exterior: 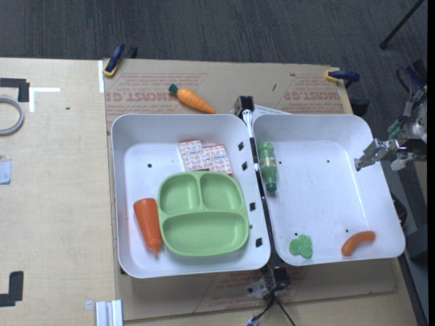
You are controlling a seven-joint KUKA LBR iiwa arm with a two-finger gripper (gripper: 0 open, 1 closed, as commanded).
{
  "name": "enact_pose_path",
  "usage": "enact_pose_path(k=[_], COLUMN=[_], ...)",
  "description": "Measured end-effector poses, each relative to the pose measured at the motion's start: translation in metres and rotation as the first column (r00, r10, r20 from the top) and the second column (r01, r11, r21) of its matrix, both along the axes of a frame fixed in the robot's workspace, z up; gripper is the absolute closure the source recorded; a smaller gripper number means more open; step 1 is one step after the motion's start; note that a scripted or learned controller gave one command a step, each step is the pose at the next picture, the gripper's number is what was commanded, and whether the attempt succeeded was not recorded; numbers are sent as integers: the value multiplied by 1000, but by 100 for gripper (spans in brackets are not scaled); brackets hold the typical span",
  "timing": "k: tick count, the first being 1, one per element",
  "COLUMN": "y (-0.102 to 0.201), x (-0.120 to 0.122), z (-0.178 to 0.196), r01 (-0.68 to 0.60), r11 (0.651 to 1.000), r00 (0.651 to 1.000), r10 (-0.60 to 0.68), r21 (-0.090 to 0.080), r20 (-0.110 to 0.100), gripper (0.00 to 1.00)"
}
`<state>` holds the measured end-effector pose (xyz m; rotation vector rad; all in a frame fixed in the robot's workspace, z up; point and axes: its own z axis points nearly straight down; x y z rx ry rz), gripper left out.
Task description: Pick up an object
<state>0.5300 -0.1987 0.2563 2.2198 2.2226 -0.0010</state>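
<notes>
The tool (pixel 372 153) is hanging at the right bin's (pixel 319 131) right rim, its state impossible to tell, while the nearest pickable thing, a sausage (pixel 357 242), is lying slantwise toward the bin's near-right corner.

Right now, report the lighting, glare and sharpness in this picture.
Camera view: even, soft light; faint shadows beside the green divided plate and orange carrot; no strong glare on the white bins; centre fairly sharp, the gripper at the right edge blurred.
</notes>
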Motion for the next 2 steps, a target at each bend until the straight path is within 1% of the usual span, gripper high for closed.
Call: enact_pose_path(k=[1, 2], y=[27, 55], x=[-33, -52], z=[-68, -164], r01=[-143, -308], r11=[990, 951], r00=[990, 951], r10=[143, 308], r21=[0, 1], r20=[1, 1], gripper=[0, 0])
